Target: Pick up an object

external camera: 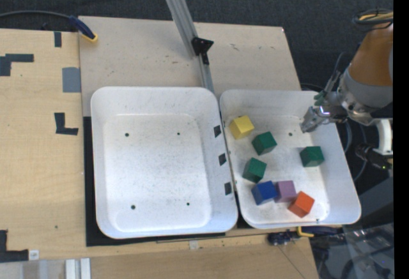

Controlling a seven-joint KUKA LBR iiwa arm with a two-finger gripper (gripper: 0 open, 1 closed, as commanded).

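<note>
The right bin [332, 207] holds several small blocks: a yellow one [241, 126], three green ones [264, 142] [255, 169] [312, 156], a blue one [263, 191], a purple one [285, 189] and an orange one [301, 203]. My gripper [311, 120] hangs at the bin's upper right, above and a little left of the rightmost green block. Nothing shows between its fingers. The arm's orange band [374, 57] rises at the right edge.
The left bin [102, 163] lies beside the right one. A grey metal pole [179, 6] slants down to a black clamp [202, 46] at the bins' back. A blue and yellow clip [84, 29] lies on the bench at upper left.
</note>
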